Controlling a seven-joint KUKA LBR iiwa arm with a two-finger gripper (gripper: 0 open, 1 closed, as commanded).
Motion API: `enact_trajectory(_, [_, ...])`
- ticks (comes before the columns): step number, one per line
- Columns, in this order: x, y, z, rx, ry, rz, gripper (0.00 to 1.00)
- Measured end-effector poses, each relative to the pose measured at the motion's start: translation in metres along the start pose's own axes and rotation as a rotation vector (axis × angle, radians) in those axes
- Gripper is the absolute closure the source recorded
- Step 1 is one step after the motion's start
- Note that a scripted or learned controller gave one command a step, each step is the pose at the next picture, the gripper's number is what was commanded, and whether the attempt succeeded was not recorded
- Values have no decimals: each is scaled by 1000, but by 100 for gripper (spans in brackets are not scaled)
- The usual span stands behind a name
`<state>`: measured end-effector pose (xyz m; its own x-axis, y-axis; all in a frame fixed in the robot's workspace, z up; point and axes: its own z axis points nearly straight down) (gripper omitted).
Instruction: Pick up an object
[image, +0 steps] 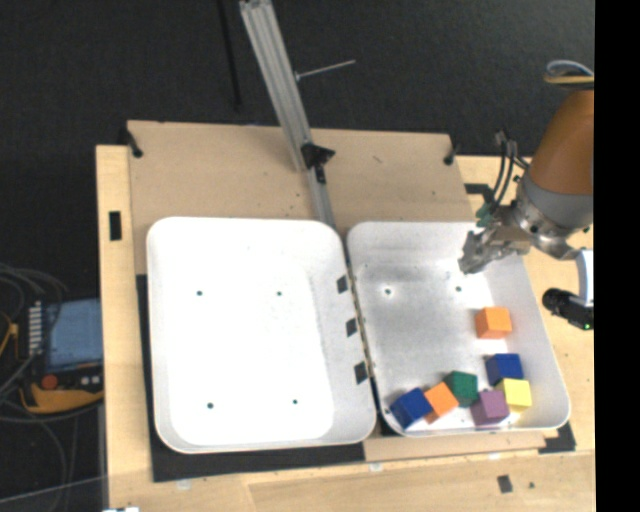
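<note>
From the camera view, the bench (420, 160) carries two shallow white bins side by side: the left bin (160, 330) toward nine o'clock and the right bin (420, 290) toward three o'clock, their inner rims touching along a seam with small dark clips. The arm (565, 150) comes in from about two o'clock, its orange band above a grey wrist, and the gripper (473, 255) hangs over the upper part of the right bin, near its twelve o'clock rim and well apart from the blocks; whether the claw is apart or together cannot be told, since it shows as one small grey mass against the worn bin floor, and no block is seen in it. The blocks all lie in the right bin. An orange block (493, 321) sits alone toward four o'clock of the bin's middle, at about five o'clock from the gripper. Below it a dark blue block (505, 367) lies just above a yellow block (517, 392), the two touching. A purple block (490, 406) sits just beside the yellow one at its eight o'clock. A green block (463, 386) lies near the purple block at its ten o'clock, and a second orange block (441, 399) touches it on the nine o'clock side. A blue block (411, 407) ends the row near the bin's six o'clock corner, touching that orange block
</note>
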<state>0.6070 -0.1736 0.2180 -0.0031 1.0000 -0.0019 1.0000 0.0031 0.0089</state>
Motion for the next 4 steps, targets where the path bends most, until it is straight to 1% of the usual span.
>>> enact_trajectory(1, [-1,2,-52,1,0,-1,100])
enact_trajectory(2, [41,5,-43,8,1,-2,100])
enact_trajectory(3, [92,10,-51,5,2,-4,100])
enact_trajectory(4, [135,11,-39,9,1,-2,100])
